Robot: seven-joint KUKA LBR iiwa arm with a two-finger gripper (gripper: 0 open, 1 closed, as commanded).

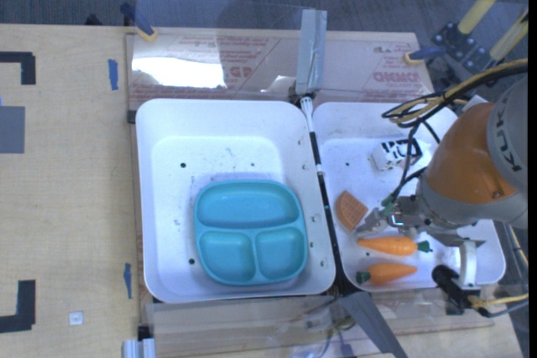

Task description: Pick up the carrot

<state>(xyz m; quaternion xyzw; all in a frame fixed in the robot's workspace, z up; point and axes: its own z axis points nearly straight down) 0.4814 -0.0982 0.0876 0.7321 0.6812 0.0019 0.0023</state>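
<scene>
From the overhead camera I see two orange plastic carrots with green stubs in the right white bin (pixel 336 138): the upper carrot (pixel 388 246) and the lower carrot (pixel 391 272), beside a tan waffle-like piece (pixel 351 209). My gripper (pixel 388 219) hangs just above the upper carrot, presumably lining up; I cannot tell its opening. A teal divided tray (pixel 249 232) fills the left bin.
</scene>
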